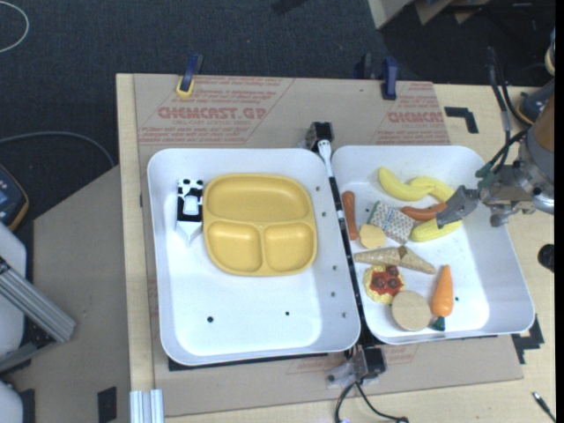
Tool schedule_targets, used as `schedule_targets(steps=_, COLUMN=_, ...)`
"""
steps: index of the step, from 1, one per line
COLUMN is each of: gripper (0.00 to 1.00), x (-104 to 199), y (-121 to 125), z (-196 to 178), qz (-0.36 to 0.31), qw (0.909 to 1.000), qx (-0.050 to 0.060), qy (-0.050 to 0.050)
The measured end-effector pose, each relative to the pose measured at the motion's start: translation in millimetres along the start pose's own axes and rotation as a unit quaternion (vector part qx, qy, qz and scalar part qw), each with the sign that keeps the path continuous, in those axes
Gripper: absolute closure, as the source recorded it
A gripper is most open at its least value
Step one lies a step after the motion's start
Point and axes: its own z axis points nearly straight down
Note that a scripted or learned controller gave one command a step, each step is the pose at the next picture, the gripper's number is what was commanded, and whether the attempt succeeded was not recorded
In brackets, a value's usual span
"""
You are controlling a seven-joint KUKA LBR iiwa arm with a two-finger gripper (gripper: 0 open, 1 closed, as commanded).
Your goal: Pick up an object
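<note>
The right bin [502, 271] holds several toy foods: a yellow banana [398, 183], a second yellow banana [438, 229], a red chili [421, 211], a sausage [351, 214], a patterned packet [393, 221], a cone [392, 256], a pizza slice [385, 282], a round cracker [410, 311] and a carrot [442, 291]. My gripper [478, 210] hangs over the bin's right part, just right of the bananas and chili. It is open, with nothing between its fingers. One dark finger [458, 204] points down-left toward the lower banana.
The left bin [256, 324] carries a yellow divided plate [260, 223] and a small black-and-white toy [189, 203] by its left wall. A black rail [333, 210] separates the bins. Clamps [187, 77] grip the board's far edge.
</note>
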Motion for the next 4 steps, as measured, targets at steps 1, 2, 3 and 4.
schedule_targets(steps=1, gripper=0.0, x=0.2, y=2.1, z=-5.4, qz=-0.001, qw=1.0, qx=-0.005, qy=-0.001)
schedule_targets(steps=2, gripper=0.0, x=0.3, y=6.6, z=37.9, qz=-0.001, qw=1.0, qx=-0.002, qy=0.0)
schedule_targets(steps=3, gripper=0.0, x=2.0, y=3.0, z=101.6, qz=-0.001, qw=1.0, qx=-0.001, qy=0.001)
schedule_targets(steps=4, gripper=0.0, x=0.6, y=4.7, z=164.5, qz=0.0, qw=1.0, qx=-0.004, qy=-0.002)
